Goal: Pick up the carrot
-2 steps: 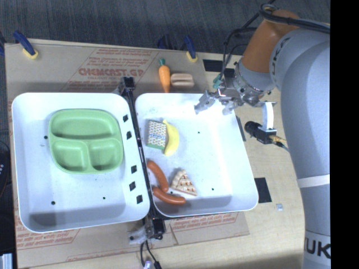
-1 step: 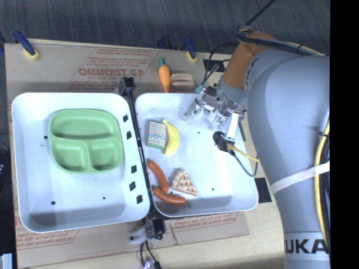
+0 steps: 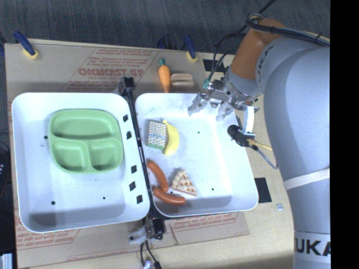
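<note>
- Hovering over the right bin [image 3: 241, 167]'s upper edge, my gripper [image 3: 210, 106] has its fingers spread, nothing between them.
- Carrot [image 3: 164, 77] lies outside, on the cardboard [image 3: 101, 66] just past the rim, green top pointing away (beside a bun-like toy [image 3: 182, 80]).
- I judge the open fingers suit a short reach over the rim.
- Banana [image 3: 172, 139] and sausages [image 3: 159, 174] sit inside the bin.

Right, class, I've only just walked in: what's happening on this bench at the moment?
A grey robot arm reaches in from the right, its hand hovering at the top edge of the right bin. It is after the carrot, which lies outside the bins on the cardboard just above that edge, untouched. The bin contains a banana, sausages and other toy food; the left bin has a green tray.
</note>
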Tool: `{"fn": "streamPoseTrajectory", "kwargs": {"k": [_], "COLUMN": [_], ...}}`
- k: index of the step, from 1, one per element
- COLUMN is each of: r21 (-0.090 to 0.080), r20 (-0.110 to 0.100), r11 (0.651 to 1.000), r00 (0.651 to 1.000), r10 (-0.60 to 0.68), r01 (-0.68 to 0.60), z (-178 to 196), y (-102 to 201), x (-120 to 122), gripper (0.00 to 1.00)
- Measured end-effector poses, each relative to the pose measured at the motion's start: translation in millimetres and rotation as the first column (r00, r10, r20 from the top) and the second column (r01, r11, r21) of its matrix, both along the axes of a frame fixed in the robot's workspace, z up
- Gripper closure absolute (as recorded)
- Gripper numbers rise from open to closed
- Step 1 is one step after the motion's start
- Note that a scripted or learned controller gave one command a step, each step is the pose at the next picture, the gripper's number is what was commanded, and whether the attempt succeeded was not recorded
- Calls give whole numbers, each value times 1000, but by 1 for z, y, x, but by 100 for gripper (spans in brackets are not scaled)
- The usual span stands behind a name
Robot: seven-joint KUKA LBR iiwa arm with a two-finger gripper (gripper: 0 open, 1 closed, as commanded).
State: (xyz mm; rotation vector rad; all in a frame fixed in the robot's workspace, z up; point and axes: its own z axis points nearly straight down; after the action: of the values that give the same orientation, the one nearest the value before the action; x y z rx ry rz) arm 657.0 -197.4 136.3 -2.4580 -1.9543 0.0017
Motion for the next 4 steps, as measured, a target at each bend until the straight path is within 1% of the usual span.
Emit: {"fn": "streamPoseTrajectory", "kwargs": {"k": [1,2,3,4], "r21": [1,0,0,1], "r20": [-5,-7,-1,-4], "r11": [992,957,963,997], "r00": [992,957,963,997], "r10": [-125,-290,-271,-81], "r01": [125,290,271,81], "z": [-3,-31,-9,-22], "y": [29,32,16,16], "x": [-1,-1,0,-1], "gripper": [0,0,0,0]}}
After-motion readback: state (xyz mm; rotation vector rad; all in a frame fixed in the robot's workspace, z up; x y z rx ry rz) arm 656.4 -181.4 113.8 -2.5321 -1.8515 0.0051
